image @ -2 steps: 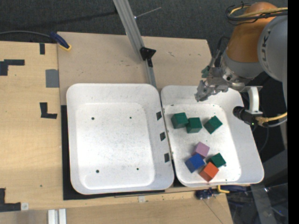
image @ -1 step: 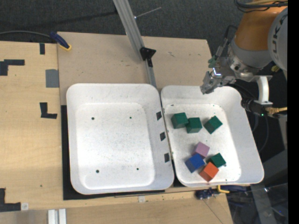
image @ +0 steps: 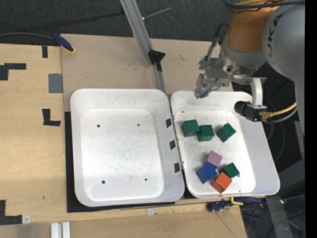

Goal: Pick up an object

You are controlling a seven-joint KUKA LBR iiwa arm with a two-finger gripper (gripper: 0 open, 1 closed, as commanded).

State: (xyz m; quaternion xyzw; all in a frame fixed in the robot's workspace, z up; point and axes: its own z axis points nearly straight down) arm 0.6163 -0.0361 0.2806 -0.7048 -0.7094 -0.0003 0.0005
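My gripper [image: 203, 91] hangs over the far rim of the right bin [image: 262, 155], above and behind the blocks, with nothing between its fingers that I can see. In that bin lie three green blocks in a row: one [image: 189, 128], a second [image: 205, 132] touching it, and a third [image: 226, 132] further right. Nearer the front sits a cluster of a purple block [image: 214, 158], a blue block [image: 206, 172], another green block [image: 231, 170] and an orange block [image: 222, 182].
The left bin [image: 119, 148] sits beside the right one. A slanted metal pole [image: 141, 29] with a black clamp runs down to the gap between the bins. Black tape marks and a grey patch lie on the bench at left.
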